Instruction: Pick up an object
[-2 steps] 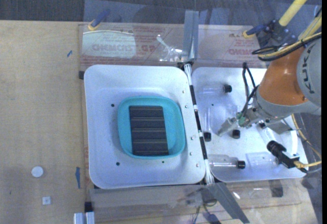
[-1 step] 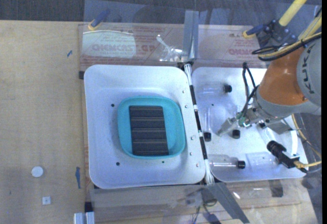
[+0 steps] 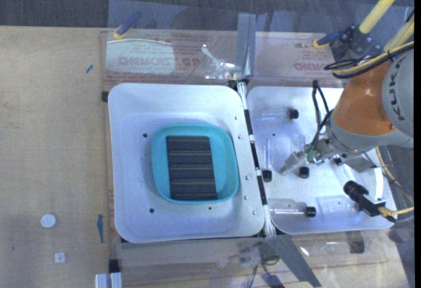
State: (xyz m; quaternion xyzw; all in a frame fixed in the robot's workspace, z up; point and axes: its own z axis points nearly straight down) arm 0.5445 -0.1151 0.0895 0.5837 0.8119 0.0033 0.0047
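Observation:
In the left bin [image 3: 128, 148] a teal dish [image 3: 159, 162] holds a dark grey ribbed block [image 3: 191, 167]. In the right bin [image 3: 283, 99] lie three clear tubes with black caps: one at the back [image 3: 279, 113], one along the left wall [image 3: 266, 158], and one at the front [image 3: 293, 209]. A small black piece [image 3: 303, 172] lies near the bin's middle. My gripper [image 3: 297, 160] hangs low over the middle of the right bin, just above and left of that black piece. Nothing shows in its grasp.
The grey arm with its orange band [image 3: 362, 109] covers the right side of the right bin. A clear flat piece [image 3: 332, 204] lies at the front right. Taped plastic sheeting [image 3: 171, 56] runs behind both bins. A wooden bench [image 3: 46, 148] extends to the left.

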